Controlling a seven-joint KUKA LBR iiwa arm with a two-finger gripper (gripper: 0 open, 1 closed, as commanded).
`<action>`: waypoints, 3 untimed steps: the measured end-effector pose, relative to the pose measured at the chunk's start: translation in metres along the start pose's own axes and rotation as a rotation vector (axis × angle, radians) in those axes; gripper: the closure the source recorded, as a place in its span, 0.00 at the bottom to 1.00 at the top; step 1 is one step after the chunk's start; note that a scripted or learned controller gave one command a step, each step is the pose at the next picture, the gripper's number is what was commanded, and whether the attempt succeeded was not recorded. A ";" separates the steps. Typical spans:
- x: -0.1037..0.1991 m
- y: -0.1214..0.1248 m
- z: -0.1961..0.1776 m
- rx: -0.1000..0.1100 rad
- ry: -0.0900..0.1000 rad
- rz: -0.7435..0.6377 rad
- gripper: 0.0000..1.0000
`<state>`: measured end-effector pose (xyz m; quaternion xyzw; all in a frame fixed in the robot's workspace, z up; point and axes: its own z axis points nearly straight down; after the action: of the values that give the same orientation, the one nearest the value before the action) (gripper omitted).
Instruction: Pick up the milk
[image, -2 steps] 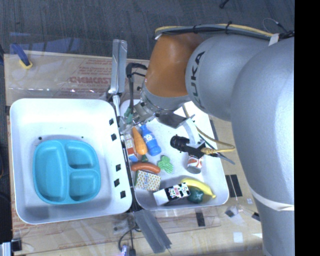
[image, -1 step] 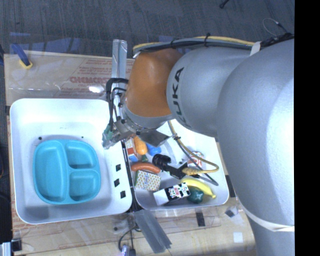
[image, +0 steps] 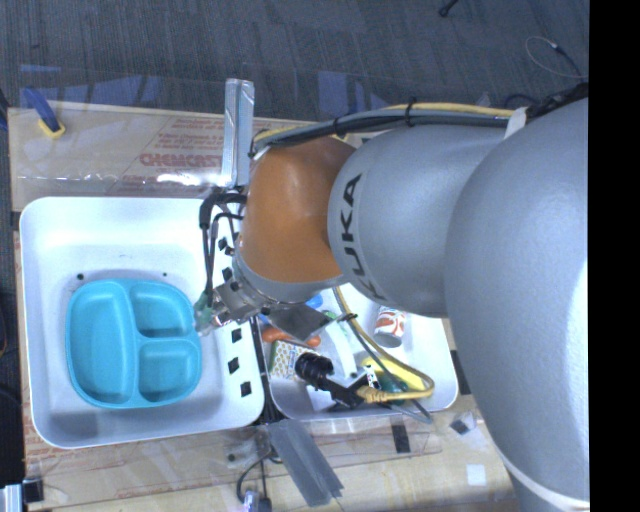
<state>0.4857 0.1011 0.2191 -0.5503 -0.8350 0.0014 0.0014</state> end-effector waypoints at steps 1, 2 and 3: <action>0.059 0.015 0.000 -0.002 -0.001 -0.271 1.00; 0.082 0.025 -0.066 -0.004 -0.002 -0.513 1.00; 0.017 -0.003 0.002 -0.001 -0.002 -0.527 1.00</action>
<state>0.4764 0.1153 0.2171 -0.3141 -0.9494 0.0011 0.0008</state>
